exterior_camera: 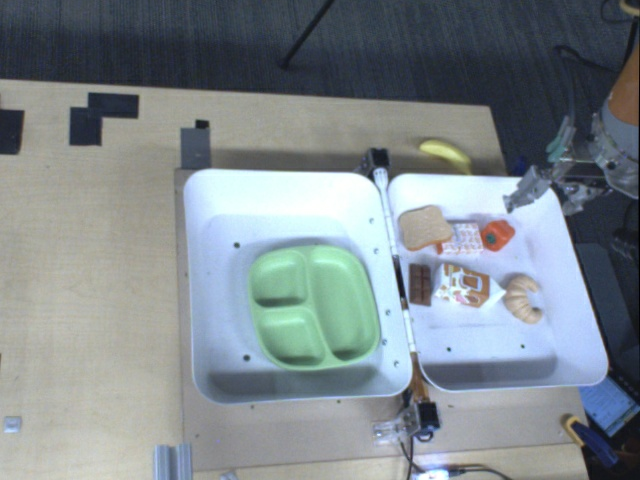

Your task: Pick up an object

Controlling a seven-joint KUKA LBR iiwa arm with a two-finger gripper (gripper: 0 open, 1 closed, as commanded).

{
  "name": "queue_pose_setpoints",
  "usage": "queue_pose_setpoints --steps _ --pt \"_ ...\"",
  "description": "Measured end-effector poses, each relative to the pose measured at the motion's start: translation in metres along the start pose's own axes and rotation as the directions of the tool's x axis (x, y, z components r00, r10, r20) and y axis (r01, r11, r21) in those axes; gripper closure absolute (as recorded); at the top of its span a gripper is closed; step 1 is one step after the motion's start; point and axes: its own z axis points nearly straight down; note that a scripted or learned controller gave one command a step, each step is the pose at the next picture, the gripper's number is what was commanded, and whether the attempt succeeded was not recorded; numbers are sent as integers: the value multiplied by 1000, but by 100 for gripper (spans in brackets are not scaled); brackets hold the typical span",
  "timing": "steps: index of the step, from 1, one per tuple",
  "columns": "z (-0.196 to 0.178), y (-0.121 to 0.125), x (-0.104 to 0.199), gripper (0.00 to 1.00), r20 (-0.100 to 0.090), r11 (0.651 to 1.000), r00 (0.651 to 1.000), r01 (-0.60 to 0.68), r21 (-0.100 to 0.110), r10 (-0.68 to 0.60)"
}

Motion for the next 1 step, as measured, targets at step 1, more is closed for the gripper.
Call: queue_pose_setpoints --steps 1 --pt "159 -5 37 0 -2 1000 1000 1 5 -1"
